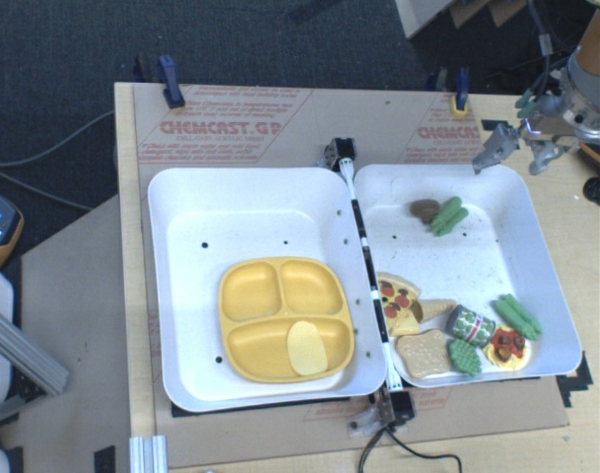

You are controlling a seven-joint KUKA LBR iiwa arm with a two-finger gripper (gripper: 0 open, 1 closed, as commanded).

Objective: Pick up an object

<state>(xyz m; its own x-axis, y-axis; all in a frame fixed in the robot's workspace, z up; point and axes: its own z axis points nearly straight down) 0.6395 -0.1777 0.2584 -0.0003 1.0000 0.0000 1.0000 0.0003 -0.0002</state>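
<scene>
The gripper point(517, 150) is hanging over the far right corner of the right bin point(536, 220), its two fingers spread apart and gripping nothing. Below it, near the bin's far edge, a green pea pod point(447, 216) is lying with its long axis slanting from near-left to far-right, its left end touching a small brown lump point(424, 208). The rest of the toy food is crowding the bin's near edge: a pizza slice point(398, 301) is sitting against the left wall, a slice of bread point(425, 354) is lying at the near left corner with a green leafy piece point(466, 359) just beside it, a small can point(470, 324) is lying on its side, a second pea pod point(517, 315) is slanting toward the right wall, and a red and yellow piece point(506, 347) is resting under it. In the left bin point(181, 215) a yellow divided plate point(280, 313) is sitting toward the near edge, carrying a pale oval point(306, 348) in its large compartment.
</scene>
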